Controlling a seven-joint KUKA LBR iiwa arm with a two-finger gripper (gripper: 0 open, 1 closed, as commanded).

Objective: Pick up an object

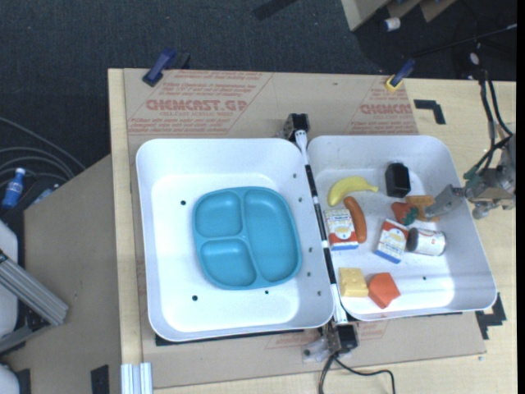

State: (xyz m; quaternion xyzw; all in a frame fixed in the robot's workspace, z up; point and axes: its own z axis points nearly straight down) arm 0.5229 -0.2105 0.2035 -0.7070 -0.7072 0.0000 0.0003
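Meanwhile the gripper (447, 199) reaches over the right bin's (467, 290) right edge; whether it is spread or pinching, I cannot tell. Just beside it lie a carrot (413, 206) and a white can (426, 241). A banana (349, 188) sits toward the bin's left edge, and a black block (398, 179) lies near its far edge. A blue divided plate (245, 236) rests mid-left bin (164, 171).

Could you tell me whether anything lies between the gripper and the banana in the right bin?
Yes. The gripper sits at the right bin's right side, and the banana lies toward its left. The black block stands between them, with an orange item just below that line.
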